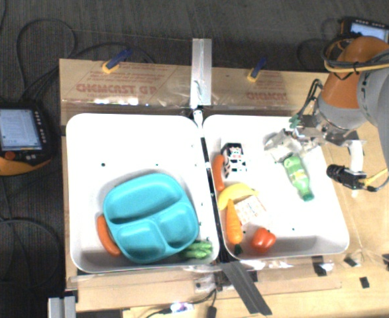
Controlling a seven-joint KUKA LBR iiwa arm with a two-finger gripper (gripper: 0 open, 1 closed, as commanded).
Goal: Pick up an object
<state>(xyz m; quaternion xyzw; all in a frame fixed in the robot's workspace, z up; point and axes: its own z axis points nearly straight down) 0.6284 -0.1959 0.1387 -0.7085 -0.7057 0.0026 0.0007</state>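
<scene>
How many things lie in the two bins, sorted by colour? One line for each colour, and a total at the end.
Blue: 1, the divided tray
Orange: 3, the sausage, the upper carrot, the lower carrot
Green: 2, the bottle, the leafy piece
Yellow: 1, the banana
Red: 1, the pepper
Black and white: 1, the small figure
Total: 9

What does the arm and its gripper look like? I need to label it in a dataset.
The arm is grey with a broad orange band above the wrist. Its gripper is pale grey metal, small and angular. A black cable loops beside the orange band, and a small black cylindrical part hangs below on a yellowish lead.
</scene>
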